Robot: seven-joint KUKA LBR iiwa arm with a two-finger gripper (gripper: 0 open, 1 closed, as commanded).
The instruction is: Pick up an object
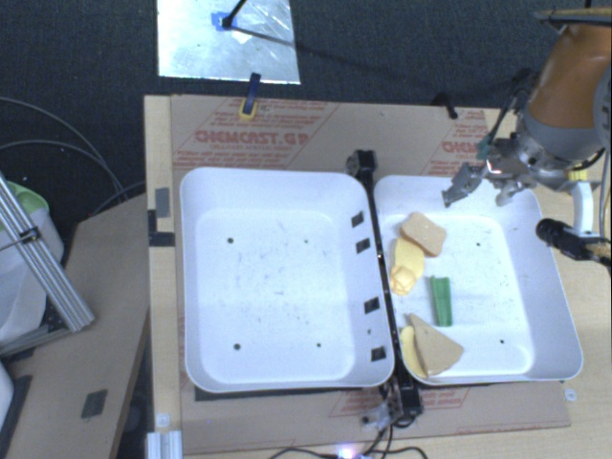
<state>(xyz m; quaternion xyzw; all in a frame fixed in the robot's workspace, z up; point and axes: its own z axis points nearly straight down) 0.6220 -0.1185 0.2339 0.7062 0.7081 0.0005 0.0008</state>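
My gripper (485, 185) hangs over the far edge of the right bin (535, 285), its two fingers spread apart with nothing between them. In that bin lie a tan bread-like piece (424, 232), a pale yellow piece (406, 266) just below it, a green stick (440, 300) near the middle, and a tan wedge (435, 348) at the near left corner. The gripper is above and to the right of the tan bread-like piece, well apart from it.
The left bin (277, 275) sits beside the right one, joined by a black clip strip (378, 275). A black fixture (564, 237) juts in at the right edge. Cardboard (287, 132) lies under both bins; a metal plate (227, 25) lies beyond.
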